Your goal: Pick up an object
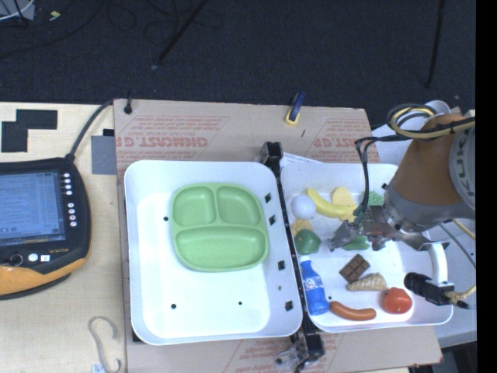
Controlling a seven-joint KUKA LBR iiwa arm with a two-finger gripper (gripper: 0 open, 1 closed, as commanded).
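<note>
Cardboard-covered bench [233,134], two white bins on it, so the workspace is pretty tight. No single target is named, so any toy in the right bin [435,318] counts; the nearest candidates are clustered under the gripper [359,235], which is parked low over the middle of that bin. Whether the claw is open or closed can't be told from up here, since it's seen mostly end-on and partly masked by the wrist, and nothing is visibly held between its tips.

Just beside it, a green pepper [307,242] is seen to its left, a yellow banana [329,202] and a white egg [303,206] above that, and a chocolate square [354,268] just below. Further out, a blue bottle [313,287], a sausage [353,311], a tomato [397,301] and a cone-like piece [366,283] are lined along the near edge.

For a clean pick, one isolated item should probably be chosen, the fingers centred across its narrow side, and neighbours left unbumped. The left bin [147,286], with its green divided tray [219,228], can be ignored.
</note>
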